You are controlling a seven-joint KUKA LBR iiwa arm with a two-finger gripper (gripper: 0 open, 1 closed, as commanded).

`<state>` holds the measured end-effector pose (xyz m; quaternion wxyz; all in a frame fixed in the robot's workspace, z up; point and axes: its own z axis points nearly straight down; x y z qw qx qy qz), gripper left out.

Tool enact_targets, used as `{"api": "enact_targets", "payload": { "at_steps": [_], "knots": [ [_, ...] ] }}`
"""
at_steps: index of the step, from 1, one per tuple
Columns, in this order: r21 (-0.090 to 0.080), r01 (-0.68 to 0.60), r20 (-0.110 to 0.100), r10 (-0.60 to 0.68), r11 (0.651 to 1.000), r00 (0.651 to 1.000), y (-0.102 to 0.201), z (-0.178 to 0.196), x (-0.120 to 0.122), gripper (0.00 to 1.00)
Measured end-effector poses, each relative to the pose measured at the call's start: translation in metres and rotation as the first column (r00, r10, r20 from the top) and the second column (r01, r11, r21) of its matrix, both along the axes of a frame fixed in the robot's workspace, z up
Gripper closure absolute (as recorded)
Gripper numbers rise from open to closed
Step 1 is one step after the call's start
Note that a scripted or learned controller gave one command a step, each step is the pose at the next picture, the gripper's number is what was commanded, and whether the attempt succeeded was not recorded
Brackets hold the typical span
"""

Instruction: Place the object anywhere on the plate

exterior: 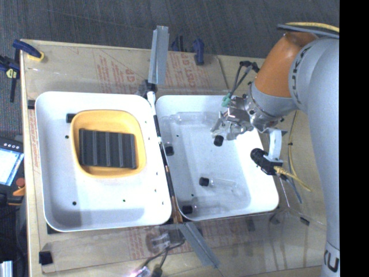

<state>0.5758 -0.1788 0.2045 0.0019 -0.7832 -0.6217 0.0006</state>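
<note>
While my arm (311, 126) is reaching in from the right, the small clear object (218, 183) with a black cap is lying nearest the camera, on the floor of the right bin (262, 198) towards its front wall, and nothing is touching it. Beside it, the left bin (57, 206) is holding the yellow plate (109, 118), which is sitting flat with a dark ridged panel (108, 149) across its middle (the object is lying well apart from it, one bin over). Farther back, my claw (228, 126) is hanging over the rear half of the right bin, away from the object, and I cannot tell whether it is standing apart or together. Beyond the bins, blue clamps (199, 51) are gripping the bench's far edge.
</note>
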Motion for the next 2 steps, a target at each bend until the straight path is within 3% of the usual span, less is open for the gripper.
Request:
{"api": "enact_targets", "payload": {
  "at_steps": [1, 2],
  "knots": [
    [-0.001, -0.079, 0.001, 0.079, 0.997, 0.997, 0.118, 0.036, 0.014, 1.0],
    [-0.001, -0.196, -0.002, 0.196, 0.981, 0.981, 0.173, -0.014, 0.009, 1.0]
  ]
}}
